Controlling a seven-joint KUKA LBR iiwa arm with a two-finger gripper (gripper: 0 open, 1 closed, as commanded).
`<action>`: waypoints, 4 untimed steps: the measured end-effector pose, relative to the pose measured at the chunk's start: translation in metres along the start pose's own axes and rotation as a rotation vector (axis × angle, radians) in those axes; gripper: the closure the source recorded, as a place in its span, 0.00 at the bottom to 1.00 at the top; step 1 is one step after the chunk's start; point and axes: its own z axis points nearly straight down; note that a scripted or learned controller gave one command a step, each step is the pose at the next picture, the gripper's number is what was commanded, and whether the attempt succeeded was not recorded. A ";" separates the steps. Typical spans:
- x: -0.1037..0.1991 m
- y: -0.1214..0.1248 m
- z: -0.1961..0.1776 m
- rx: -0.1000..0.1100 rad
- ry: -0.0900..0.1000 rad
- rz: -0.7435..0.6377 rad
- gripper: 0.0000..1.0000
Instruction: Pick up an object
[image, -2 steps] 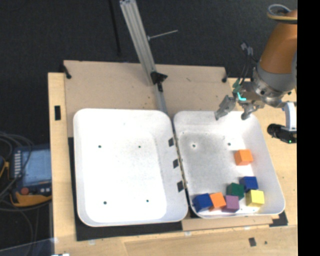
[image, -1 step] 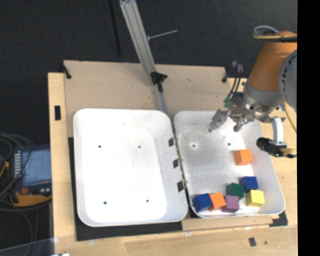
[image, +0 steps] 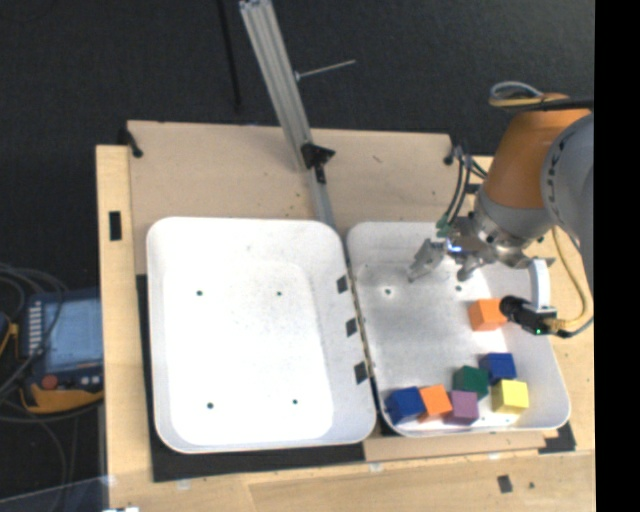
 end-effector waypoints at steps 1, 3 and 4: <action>-0.005 0.009 0.048 -0.002 -0.001 0.003 0.00; -0.007 0.006 -0.030 -0.012 0.001 0.004 1.00; -0.009 0.007 -0.074 -0.011 0.001 -0.002 1.00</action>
